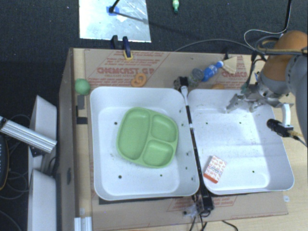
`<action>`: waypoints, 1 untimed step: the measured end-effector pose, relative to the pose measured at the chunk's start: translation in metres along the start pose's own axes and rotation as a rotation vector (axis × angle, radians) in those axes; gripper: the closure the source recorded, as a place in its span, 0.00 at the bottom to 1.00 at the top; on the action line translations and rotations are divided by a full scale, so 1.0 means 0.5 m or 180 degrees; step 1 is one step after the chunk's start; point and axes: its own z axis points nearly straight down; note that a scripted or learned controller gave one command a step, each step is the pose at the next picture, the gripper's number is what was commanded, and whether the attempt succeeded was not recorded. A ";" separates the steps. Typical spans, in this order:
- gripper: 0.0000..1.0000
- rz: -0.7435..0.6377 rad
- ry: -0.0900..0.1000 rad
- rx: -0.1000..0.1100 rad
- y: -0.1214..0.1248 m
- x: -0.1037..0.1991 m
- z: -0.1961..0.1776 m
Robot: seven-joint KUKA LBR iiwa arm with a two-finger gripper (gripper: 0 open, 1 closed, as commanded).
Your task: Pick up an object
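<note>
Lying well apart from the end effector (242, 101) (same bin): packet (214, 169).

Blurred and cropped bits on my feed

The arm (284, 61) runs off the right edge; I can't make out how the pincer (244, 101) stands, it's too blurred; the small packet's (214, 169) print is unreadable; the worktop's (144, 66) near edge is cropped.

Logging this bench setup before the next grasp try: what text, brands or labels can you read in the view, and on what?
"CHEMCAST GP": red print on the brown board behind the left bin, repeated faintly across it.
Small orange-and-white packet in the right bin: patterned print, too small to read.
Blue bottle behind the bins: label too blurred to read.
</note>
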 end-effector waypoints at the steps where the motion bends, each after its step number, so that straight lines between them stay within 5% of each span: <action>1: 0.00 0.0002 -0.0005 -0.0009 0.000 0.073 0.001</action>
